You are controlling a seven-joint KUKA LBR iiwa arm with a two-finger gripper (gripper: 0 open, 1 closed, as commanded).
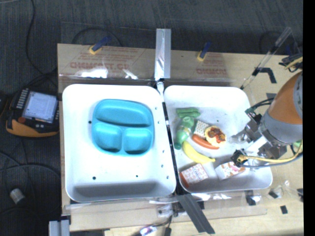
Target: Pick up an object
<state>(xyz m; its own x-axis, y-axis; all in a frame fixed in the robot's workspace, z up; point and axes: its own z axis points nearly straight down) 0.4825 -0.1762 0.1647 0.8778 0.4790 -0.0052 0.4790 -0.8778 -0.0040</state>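
Red-and-white print is marking out the small carton (229, 170), which is lying flat near the front wall of the right bin (206, 89) and sitting closer to the jaws than anything else. The arm (284, 113) is hanging in over that bin's right side, its wrist poised above bare white floor. From there the carton is lying just toward the view's bottom and slightly left. Its long axis is running roughly left to right, tilted a little. Whether the jaws are standing open or closed is not showing from this slant. A second printed box (193, 173) is lying further left, near the banana (198, 153), whose length is slanting down to the right. Judging by nearness, the carton is looking like the likeliest target, calling for a short shift toward the front wall and a grip across its narrow side.
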